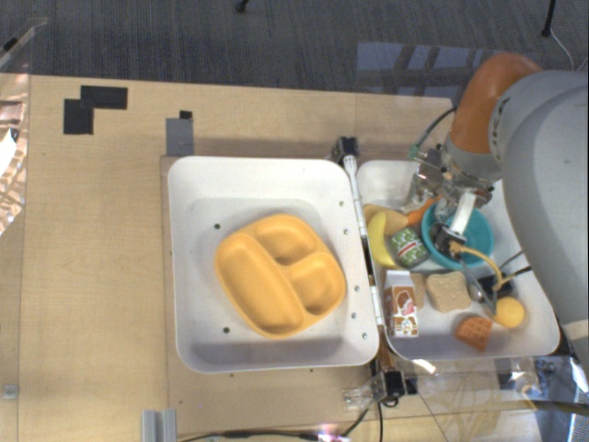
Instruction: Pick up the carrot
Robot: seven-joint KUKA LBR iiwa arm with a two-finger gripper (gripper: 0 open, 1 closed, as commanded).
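Note:
The carrot [418, 215] is a small orange piece lying in the right bin [545, 331], between a yellow banana-like item [379, 223] and a teal bowl [465, 239]. Just a short stretch of the carrot shows, since the gripper covers the rest of it. My gripper [442, 212] hangs low over the upper part of this bin, directly to the right of the carrot and over the bowl's left rim. The wrist and cables hide the tips.
The right bin also holds a green can [406, 245], a small printed box [401, 308], a toast slice [448, 292], an orange waffle piece [475, 331] and a lemon [509, 313]. A yellow divided plate [279, 273] lies in the left bin [198, 339].

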